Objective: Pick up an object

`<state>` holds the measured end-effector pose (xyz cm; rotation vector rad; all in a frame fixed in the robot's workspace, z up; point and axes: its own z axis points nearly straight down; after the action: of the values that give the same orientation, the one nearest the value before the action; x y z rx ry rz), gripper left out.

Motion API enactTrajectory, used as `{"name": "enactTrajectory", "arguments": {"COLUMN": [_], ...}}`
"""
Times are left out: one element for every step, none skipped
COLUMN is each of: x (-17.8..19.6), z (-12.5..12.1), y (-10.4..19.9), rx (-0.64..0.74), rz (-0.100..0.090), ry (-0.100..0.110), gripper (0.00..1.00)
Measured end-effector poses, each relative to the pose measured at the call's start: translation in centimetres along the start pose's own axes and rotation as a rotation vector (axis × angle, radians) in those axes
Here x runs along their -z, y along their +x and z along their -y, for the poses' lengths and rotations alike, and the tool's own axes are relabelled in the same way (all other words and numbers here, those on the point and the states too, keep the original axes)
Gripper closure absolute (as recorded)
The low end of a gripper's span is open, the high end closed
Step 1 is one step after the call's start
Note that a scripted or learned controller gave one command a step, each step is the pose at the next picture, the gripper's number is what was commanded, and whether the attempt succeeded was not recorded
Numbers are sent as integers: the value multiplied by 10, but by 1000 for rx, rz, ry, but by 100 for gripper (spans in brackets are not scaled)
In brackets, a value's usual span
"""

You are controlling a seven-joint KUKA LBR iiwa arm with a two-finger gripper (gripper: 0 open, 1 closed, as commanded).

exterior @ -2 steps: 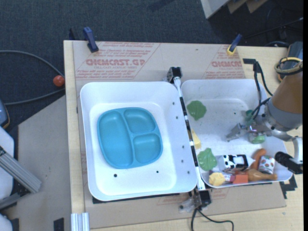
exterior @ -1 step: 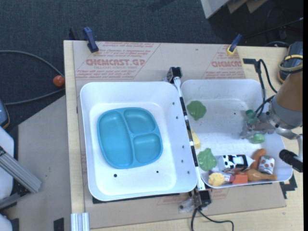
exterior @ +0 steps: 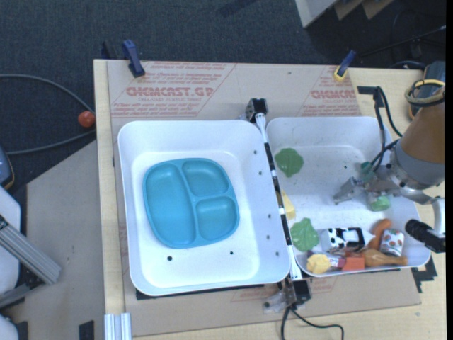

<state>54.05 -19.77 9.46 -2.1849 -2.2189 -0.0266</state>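
My gripper (exterior: 345,190) hangs low over the middle of the right bin (exterior: 318,132), on the grey arm (exterior: 417,154) that reaches in from the right. Just to its right, close under the wrist, lies a small green object (exterior: 380,203). A green leafy piece (exterior: 289,161) lies to the gripper's upper left, apart from it. I see nothing between the gripper's tips.
Along the right bin's front edge lie another green piece (exterior: 304,234), a black-and-white toy (exterior: 345,238), a yellow item (exterior: 318,263), a red block (exterior: 352,263), an orange carrot shape (exterior: 382,227) and a small can (exterior: 391,243). The left bin (exterior: 134,147) holds a blue divided plate (exterior: 190,201).
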Motion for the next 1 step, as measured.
{"name": "enactTrajectory", "arguments": {"x": [-6], "z": [3], "y": [-3], "rx": [-1], "rz": [6], "ry": [-7], "gripper": [0]}}
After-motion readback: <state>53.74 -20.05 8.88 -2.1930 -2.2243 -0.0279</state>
